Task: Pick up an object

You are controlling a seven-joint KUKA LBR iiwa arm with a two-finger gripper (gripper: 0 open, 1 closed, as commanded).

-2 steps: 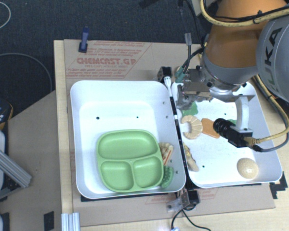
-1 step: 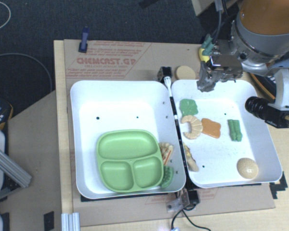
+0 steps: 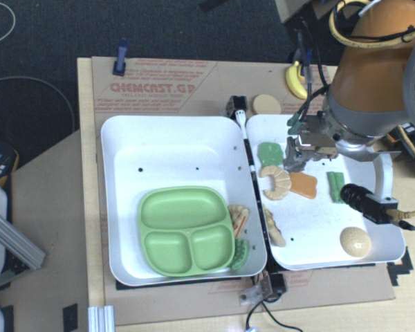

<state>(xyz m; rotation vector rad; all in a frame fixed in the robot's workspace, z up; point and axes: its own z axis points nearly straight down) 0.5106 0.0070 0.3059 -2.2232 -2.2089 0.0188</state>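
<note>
Camera view | arm (image 3: 373,68) reaching over right bin (image 3: 318,254) | tool (image 3: 295,159) pointing down, finger state unclear

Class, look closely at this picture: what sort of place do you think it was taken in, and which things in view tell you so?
Probably a robotics lab or test bench. A grey and orange robot arm reaches over two white bins holding toy-like items such as a green divided tray, and loose cables lie on the dark floor.
</note>
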